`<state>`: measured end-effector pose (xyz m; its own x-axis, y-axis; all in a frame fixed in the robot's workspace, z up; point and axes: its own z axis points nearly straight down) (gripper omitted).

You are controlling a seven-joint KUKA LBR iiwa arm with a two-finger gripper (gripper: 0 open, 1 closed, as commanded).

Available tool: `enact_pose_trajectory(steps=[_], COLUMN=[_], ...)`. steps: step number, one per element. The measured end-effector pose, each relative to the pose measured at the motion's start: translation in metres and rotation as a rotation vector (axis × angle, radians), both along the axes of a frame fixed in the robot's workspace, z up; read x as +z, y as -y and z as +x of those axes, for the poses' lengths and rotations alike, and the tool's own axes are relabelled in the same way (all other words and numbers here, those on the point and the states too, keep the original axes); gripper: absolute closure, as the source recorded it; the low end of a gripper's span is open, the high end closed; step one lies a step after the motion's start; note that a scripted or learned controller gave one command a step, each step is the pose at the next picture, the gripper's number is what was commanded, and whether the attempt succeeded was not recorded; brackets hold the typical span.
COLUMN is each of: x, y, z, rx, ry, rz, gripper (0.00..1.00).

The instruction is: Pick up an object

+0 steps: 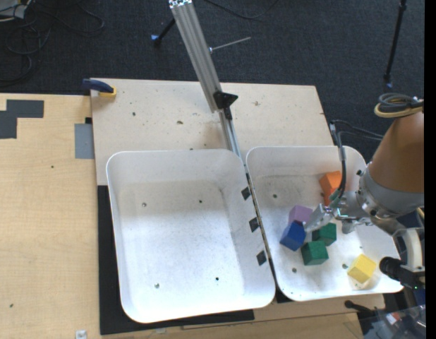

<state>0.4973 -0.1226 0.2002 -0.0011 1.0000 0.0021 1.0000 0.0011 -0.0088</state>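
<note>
Blocks (315, 239): 2 green; 1 blue, purple, orange, yellow

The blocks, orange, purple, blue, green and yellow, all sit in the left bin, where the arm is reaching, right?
Not the left bin. The camera view shows the orange, purple, blue, green and yellow blocks all in the right bin, where the arm is reaching.

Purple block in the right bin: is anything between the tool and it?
Nothing visible separates them. The tool sits low in the right bin, right beside the purple block. The blocks are crowded, though: a blue block touches the purple one from below, and green blocks lie under the tool.
</note>
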Motion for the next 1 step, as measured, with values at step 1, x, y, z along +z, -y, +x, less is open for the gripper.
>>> enact_pose_trajectory(steps=[1], x=[0.0023], y=[0.0013], z=[0.0008], rx=[-0.005], ry=[0.006], rz=[-0.001], gripper=[0.00])
